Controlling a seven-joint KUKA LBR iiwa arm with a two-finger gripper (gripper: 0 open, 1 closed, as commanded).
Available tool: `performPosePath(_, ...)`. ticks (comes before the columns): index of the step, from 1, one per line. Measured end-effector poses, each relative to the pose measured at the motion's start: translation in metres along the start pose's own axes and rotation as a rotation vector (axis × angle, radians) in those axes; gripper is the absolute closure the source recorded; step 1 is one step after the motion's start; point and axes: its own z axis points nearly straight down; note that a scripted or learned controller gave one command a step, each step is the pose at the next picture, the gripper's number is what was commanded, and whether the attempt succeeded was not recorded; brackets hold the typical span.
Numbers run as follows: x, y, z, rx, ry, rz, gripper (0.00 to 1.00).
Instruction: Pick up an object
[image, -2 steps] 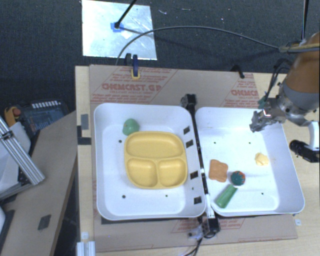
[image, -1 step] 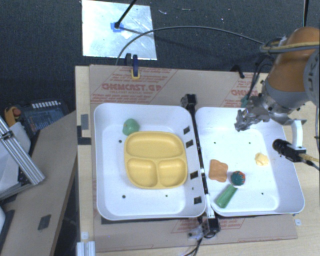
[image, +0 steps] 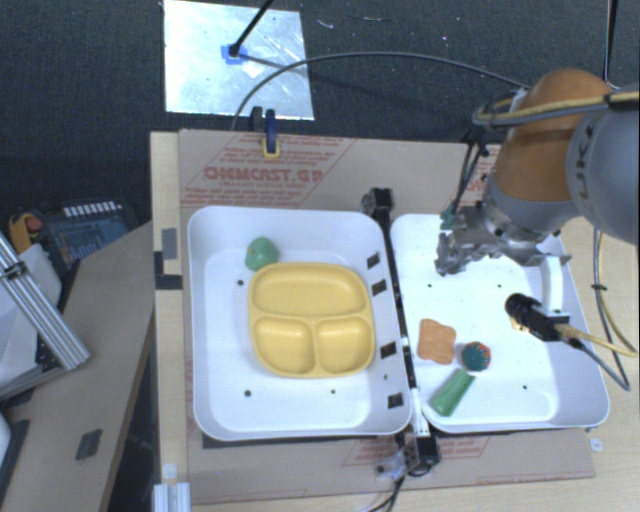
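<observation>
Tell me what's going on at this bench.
The robot arm has its pincer over the bare upper part of the right bin. An orange piece, a small multicoloured ball and a green stick lie nearer that bin's front, apart from the pincer. The left bin holds a yellow divided plate with a green lump beside it.

White left bin (image: 212, 405) and right bin (image: 525, 395) sat side by side on printed cardboard (image: 300, 172). Behind lay a foil sheet (image: 200, 60). A metal rail (image: 40, 312) leaned at left, near a keypad (image: 85, 232).
</observation>
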Motion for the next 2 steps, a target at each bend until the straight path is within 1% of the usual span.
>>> performPosePath(1, 0.047, 0.002, -0.001, -0.002, -0.001, 0.000, 1.00)
performPosePath(2, 0.098, -0.011, 0.009, 0.000, -0.001, 0.001, 1.00)
